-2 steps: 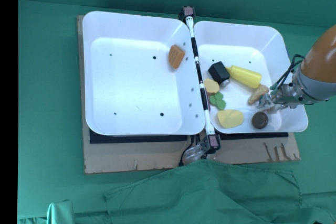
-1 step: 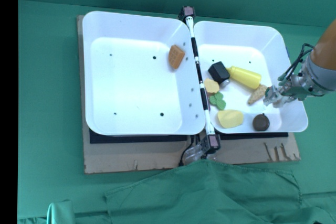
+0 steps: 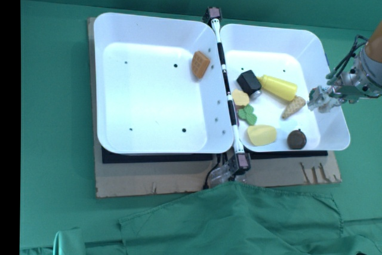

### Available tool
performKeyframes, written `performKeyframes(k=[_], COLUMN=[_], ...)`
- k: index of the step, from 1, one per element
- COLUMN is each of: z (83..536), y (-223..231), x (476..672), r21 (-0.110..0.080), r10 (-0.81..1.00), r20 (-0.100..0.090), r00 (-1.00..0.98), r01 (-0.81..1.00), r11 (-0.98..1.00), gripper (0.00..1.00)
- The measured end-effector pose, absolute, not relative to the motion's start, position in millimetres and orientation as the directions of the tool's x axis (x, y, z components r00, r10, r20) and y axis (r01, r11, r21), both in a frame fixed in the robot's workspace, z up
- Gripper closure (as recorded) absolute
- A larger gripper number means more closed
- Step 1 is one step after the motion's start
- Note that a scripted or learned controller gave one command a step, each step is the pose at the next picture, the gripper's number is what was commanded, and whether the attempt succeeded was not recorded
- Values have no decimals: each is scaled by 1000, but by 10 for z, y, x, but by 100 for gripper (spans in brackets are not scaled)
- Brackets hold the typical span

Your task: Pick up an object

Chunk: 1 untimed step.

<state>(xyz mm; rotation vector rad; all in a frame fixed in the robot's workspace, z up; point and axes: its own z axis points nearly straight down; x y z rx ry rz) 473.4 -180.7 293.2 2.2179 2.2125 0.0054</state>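
Toy carrot (image 3: pixel 293 107), small and tan, lies in the right bin (image 3: pixel 271 33) near its right wall, between a yellow bottle (image 3: pixel 278 87) and a brown ball (image 3: pixel 296 139). The gripper (image 3: pixel 324 98) hovers over that wall, just beside it; whether its jaws are parted I cannot tell. It looks light and rigid, best pinched across its thicker middle.
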Motion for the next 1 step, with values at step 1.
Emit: performKeyframes(k=[1], z=[3394], y=[-1805], x=[4799], r21=[10], r10=[1000], r20=[-5], r00=[3], r01=[1000], r11=[-3], gripper=[100])
